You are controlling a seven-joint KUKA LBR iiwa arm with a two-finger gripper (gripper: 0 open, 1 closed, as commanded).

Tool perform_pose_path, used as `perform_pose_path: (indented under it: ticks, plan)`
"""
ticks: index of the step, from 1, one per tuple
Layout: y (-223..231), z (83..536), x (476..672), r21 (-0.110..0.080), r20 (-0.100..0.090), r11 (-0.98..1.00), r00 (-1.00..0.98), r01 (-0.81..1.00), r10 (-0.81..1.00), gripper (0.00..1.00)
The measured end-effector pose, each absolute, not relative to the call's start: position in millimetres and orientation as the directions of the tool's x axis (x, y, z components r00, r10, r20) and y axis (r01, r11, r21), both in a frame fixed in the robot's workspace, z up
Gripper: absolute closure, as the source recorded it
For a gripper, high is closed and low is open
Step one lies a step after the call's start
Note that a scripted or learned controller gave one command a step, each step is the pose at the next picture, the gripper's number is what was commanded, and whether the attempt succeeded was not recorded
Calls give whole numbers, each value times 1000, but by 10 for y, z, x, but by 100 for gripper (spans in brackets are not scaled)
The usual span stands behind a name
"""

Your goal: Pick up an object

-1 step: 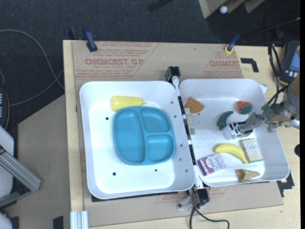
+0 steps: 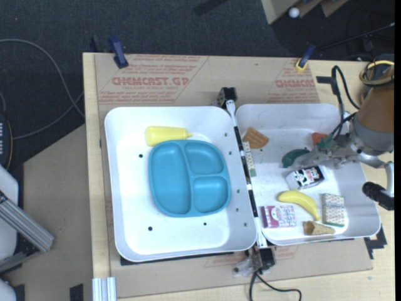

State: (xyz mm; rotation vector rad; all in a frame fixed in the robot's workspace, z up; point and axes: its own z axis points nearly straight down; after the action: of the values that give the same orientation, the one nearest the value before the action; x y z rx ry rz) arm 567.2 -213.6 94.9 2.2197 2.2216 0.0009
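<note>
The right bin (image 2: pixel 276 115) holds several small objects. Among them are a tan wedge (image 2: pixel 255 137), a dark green piece (image 2: pixel 293 157), a black-and-white carton (image 2: pixel 305 177), a yellow banana (image 2: pixel 299 202), a pink-and-white box (image 2: pixel 279 216), a patterned packet (image 2: pixel 333 209) and a brown crumb-like piece (image 2: pixel 318 229). My gripper (image 2: pixel 322 154) reaches in from the right and hangs low over the bin's upper middle. It is just above the carton and right of the green piece. An orange bit (image 2: pixel 319 137) shows behind it.
The left bin (image 2: pixel 125 187) carries a blue divided plate (image 2: pixel 188 177) and a yellow squeeze bottle (image 2: pixel 166 135) along its far side. The arm's orange band (image 2: pixel 379 108) and cables stand over the right bin's far right edge. A black clamp (image 2: pixel 227 95) sits between the bins.
</note>
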Motion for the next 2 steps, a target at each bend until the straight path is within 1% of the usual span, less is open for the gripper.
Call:
perform_pose_path:
  ticks: [1,2]
  plan:
    - [-1871,849,6144,2,-1,1,-1,1000,1000,0]
    - [-1242,823,6549,-15,3,3,-3,1000,1000,0]
